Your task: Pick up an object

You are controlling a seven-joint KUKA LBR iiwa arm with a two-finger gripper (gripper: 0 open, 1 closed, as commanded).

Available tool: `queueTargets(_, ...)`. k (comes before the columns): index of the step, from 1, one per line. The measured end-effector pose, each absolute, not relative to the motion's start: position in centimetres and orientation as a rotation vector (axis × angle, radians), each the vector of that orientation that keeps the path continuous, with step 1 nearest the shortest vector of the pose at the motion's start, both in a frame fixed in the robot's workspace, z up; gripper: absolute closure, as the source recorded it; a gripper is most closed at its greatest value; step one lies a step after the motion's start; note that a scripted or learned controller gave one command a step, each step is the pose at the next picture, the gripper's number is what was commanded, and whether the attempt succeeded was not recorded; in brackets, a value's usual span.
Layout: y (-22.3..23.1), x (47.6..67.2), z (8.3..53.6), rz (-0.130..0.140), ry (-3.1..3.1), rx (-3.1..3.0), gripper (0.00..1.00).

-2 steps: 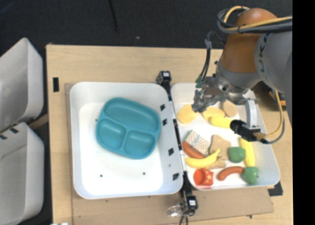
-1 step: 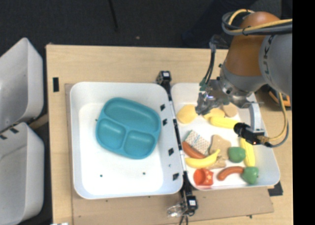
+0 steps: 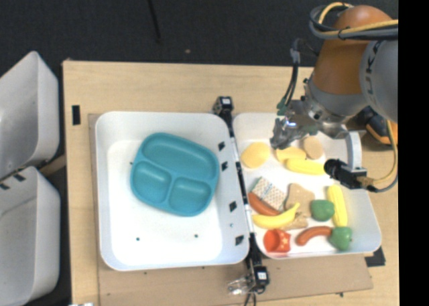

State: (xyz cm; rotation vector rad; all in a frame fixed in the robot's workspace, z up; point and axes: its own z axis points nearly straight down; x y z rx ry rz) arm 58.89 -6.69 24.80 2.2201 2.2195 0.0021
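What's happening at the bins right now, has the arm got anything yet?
Not that I can see. The gripper is low over the back of the right bin, among the toy food, close to a round yellow piece and a yellow banana. Nothing shows between its fingers. The left bin holds a blue divided plate, untouched by the arm.
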Motion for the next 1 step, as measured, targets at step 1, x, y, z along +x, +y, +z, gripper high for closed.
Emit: queueTargets(1,-5.81,58.73,25.06,0.002,2.224,2.217,1.00)
